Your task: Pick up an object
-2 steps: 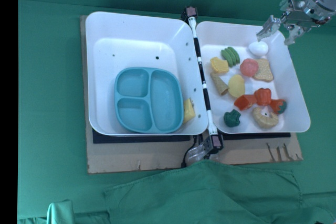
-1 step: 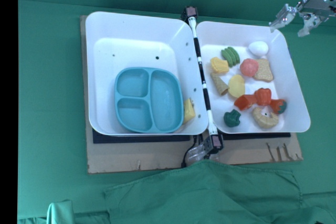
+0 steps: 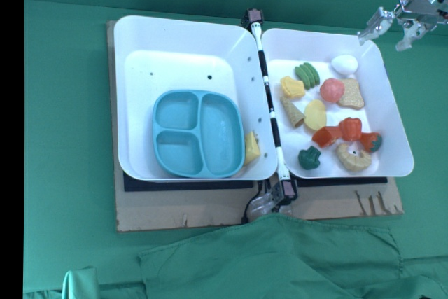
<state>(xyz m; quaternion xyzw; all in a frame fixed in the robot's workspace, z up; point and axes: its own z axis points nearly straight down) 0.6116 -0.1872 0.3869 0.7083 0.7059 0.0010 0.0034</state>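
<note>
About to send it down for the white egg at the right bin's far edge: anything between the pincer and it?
Nothing visible. The pincer hangs open above the right bin's far right corner, and the white egg lies uncovered just inside, with the red piece beside it.

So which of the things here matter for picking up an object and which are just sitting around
Part of the job:
gripper, over the right bin's far corner, fingers spread, nothing between them
toy food in the right bin: white egg, green pea pod, red pepper, broccoli

Just lying about:
blue divided plate in the left bin
yellow piece beside the plate
</note>
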